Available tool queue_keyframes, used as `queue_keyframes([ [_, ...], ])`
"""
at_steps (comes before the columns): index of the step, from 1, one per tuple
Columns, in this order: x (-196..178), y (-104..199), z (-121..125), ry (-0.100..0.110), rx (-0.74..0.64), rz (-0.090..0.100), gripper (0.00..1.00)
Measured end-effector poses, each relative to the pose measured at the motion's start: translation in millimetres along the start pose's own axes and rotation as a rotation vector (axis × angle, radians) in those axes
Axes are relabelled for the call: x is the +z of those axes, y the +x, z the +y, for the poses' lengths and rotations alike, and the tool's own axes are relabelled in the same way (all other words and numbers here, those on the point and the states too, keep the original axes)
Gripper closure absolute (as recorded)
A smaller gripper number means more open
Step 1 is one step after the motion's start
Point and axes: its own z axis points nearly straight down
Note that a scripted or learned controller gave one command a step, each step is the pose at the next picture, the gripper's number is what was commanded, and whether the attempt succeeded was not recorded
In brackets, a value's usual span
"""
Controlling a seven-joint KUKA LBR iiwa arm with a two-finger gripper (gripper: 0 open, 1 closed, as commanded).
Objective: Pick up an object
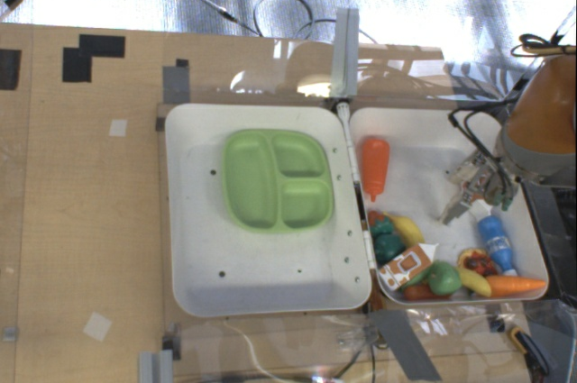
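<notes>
My gripper hangs over the right part of the right bin, below the orange wrist band, open with nothing between its fingers. A blue bottle lies just below and to the right of it. An orange bottle lies alone by the bin's left wall. Along the near edge several toys are piled: a yellow piece, a teal piece, a small carton, a green fruit and a carrot.
The left bin holds a green divided plate. A grey upright post stands at the far end of the wall between the bins. Cables trail near the arm at the right bin's far right corner.
</notes>
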Motion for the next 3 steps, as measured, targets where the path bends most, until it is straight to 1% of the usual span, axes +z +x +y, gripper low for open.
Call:
queue_keyframes([
  [1, 0, 11, 5, 0.001, 0.042, -0.002, 0.00],
  [2, 0, -1, -2, 0.000, 0.013, 0.001, 0.00],
  [3, -14, -4, 1, -0.002, 0.008, -0.009, 1.00],
])
